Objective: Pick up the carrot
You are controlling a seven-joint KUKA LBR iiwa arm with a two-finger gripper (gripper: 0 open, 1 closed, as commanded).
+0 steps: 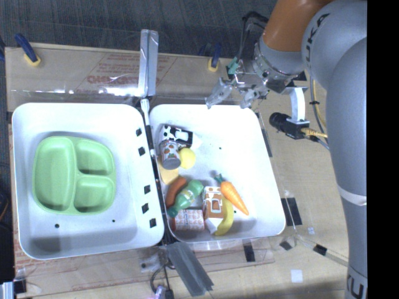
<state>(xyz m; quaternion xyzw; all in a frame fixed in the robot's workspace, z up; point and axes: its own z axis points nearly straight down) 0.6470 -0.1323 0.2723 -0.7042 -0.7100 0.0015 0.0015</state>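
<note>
Two shallow white bins sit side by side on the bench, and from my seat I read the right bin (262, 167) as the crowded one, though only in its near half. Its far half, up toward the back rim, is bare white floor with plenty of room to come down into.

My gripper (232, 96) hangs just over that back rim, near the bin's far edge, well apart from everything inside. Its fingers stand spread, with nothing between them.

I see the carrot (232, 194) lying flat on the bin floor toward the near right, tip pointing to the near right corner, green top toward the middle. Its right side faces open floor out to the bin's right wall, so that flank is free. Its left side is tight: a small orange-and-white carton (212, 203) touches or nearly touches it, and a banana (224, 222) curves just below the two.

Farther left, a green bottle (187, 195) and a reddish sausage-like piece (175, 190) lie against the bin's left wall, with a red-and-white box (189, 219) beneath them. Above those, a small can (169, 154) and a lemon (187, 159) sit together, and a black-and-white item (177, 134) lies behind them.

I see the left bin (25, 167) holding a green divided plate (73, 174), well apart from the carrot.
</note>
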